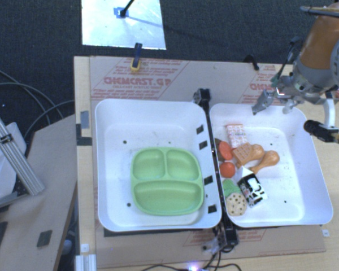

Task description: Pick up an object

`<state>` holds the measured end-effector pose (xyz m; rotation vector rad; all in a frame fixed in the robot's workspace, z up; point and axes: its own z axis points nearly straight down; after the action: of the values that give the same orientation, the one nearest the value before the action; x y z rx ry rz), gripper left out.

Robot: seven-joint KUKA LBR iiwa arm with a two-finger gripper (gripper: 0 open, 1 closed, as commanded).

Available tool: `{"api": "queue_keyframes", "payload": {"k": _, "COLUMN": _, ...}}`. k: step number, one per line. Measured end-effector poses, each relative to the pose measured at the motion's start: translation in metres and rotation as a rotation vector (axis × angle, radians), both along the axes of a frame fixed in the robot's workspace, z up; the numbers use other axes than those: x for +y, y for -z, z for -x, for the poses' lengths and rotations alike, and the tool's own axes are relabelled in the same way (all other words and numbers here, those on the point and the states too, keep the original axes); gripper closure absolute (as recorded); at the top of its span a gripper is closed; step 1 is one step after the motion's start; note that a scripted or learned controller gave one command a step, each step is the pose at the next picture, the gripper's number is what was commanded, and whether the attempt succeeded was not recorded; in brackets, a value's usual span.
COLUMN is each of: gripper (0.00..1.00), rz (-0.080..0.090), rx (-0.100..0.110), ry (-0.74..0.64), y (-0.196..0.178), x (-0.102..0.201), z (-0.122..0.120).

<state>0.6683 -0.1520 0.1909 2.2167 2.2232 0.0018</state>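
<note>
Green plate point(167, 180) fills left bin point(110, 117).

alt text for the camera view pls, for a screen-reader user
The arm's tool hangs above the far edge of the right bin, where small toy food items cluster at its left side. The left bin holds a green divided plate.

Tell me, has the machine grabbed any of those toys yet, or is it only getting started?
Only getting started, it seems. Nothing looks picked up: the toy drumstick, the cookie and the other pieces lie clustered in the right bin, and the green tray sits in the left bin. The pincer hangs over the right bin's far edge, away from the toys. Reaching down and gripping one remains.
</note>
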Motion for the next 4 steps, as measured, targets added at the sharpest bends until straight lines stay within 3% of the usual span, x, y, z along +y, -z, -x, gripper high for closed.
{"api": "queue_keyframes", "payload": {"k": 1, "gripper": 0.00, "rz": -0.001, "rx": 0.008, "ry": 0.006, "y": 0.094, "x": -0.040, "z": 0.056}}
{"api": "queue_keyframes", "payload": {"k": 2, "gripper": 0.00, "rz": -0.003, "rx": 0.013, "ry": 0.011, "y": 0.108, "x": -0.057, "z": 0.189}}
{"api": "queue_keyframes", "payload": {"k": 3, "gripper": 0.00, "rz": 0.002, "rx": -0.005, "ry": -0.004, "y": 0.106, "x": -0.054, "z": 0.121}}
{"api": "queue_keyframes", "payload": {"k": 4, "gripper": 1.00, "rz": 0.001, "rx": -0.003, "ry": -0.002, "y": 0.095, "x": -0.054, "z": 0.123}}
